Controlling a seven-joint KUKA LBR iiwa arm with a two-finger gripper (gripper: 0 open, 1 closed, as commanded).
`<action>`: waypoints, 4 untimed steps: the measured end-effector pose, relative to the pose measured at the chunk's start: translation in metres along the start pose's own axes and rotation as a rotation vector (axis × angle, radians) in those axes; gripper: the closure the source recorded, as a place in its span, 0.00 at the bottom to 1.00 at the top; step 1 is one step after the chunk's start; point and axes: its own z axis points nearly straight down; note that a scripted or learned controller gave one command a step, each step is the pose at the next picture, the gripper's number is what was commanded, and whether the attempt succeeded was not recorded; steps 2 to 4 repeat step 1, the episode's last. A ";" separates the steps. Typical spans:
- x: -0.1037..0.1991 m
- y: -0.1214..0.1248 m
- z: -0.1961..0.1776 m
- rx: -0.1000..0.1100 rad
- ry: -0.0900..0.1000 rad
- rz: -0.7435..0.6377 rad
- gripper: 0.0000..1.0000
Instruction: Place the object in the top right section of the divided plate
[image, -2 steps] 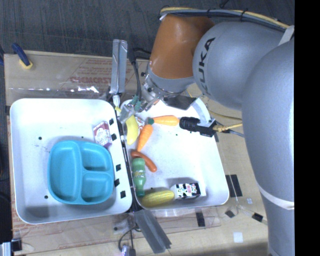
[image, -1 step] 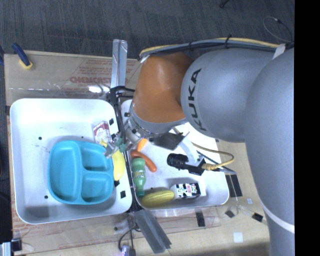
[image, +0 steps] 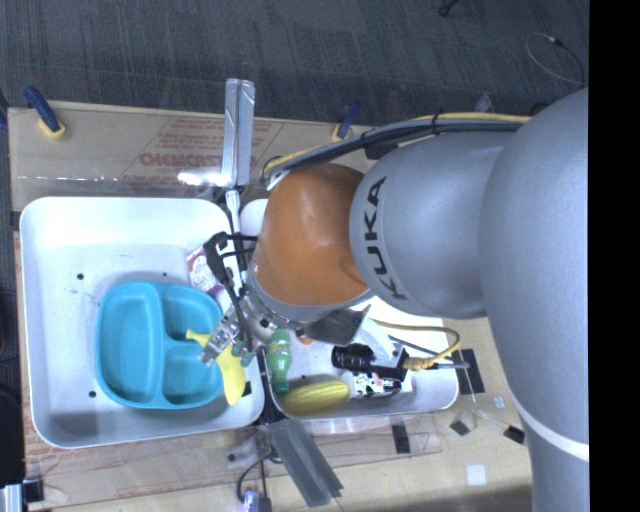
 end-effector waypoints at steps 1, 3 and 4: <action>0.000 0.000 0.000 0.000 0.000 0.001 0.00; 0.000 0.000 0.000 0.000 0.000 0.001 0.00; 0.000 0.000 0.000 0.000 0.000 0.001 0.00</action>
